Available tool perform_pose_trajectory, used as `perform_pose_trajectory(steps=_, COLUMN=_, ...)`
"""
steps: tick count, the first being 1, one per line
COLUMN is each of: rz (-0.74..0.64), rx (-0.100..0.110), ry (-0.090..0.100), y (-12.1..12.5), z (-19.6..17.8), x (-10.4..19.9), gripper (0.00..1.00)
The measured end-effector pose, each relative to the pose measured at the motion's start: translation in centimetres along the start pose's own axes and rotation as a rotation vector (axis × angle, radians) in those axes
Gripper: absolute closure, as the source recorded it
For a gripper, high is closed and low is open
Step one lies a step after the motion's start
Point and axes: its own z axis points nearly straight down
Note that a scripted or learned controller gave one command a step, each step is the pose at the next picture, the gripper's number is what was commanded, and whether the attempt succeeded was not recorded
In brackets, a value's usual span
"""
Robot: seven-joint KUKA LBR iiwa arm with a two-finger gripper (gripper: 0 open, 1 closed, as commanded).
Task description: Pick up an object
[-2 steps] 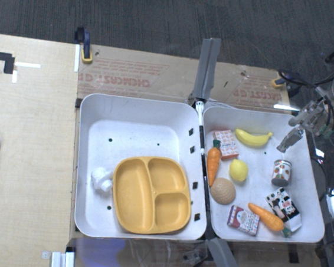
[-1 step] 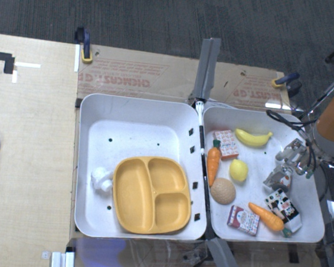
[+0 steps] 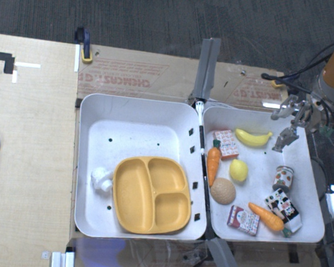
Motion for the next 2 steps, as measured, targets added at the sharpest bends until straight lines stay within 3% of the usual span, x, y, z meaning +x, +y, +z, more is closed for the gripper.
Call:
perform_pose_trajectory(steps=1, rz=-0.109, rx=0.0, ry=0.004, y=-4.4, z=7.0, x=6.4, gripper=0.0)
perform_pose_trajectory(steps=2, rz=-0.165, rx=-0.001, ry=0.003, y=-0.6, z=9.7, x=5.0, gripper=0.0)
